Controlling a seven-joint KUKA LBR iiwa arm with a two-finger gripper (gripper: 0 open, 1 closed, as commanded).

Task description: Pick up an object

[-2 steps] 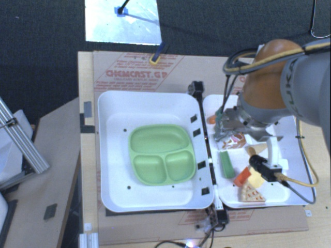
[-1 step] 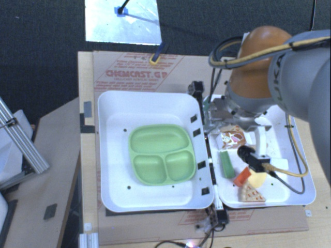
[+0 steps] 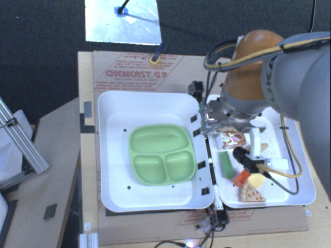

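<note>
My gripper (image 3: 234, 136) hangs low over the back left part of the right bin (image 3: 302, 187), under the grey arm and its orange band. Right below it lies a small piece with a red and white pattern (image 3: 231, 138); whether it is touched I cannot tell. A green stick (image 3: 226, 165) lies just in front, near the bin's left wall. Further forward sit an orange-red piece (image 3: 241, 179), a yellow piece (image 3: 256, 180) and a waffle-patterned wedge (image 3: 252, 195). A white block (image 3: 280, 164) rests to the right.
The left bin (image 3: 111, 138) holds a green divided plate (image 3: 161, 154). Black clips line the wall between the two bins (image 3: 207, 159). Both bins rest on a cardboard sheet (image 3: 134, 74). A shiny metal panel (image 3: 123, 14) lies behind the bench.
</note>
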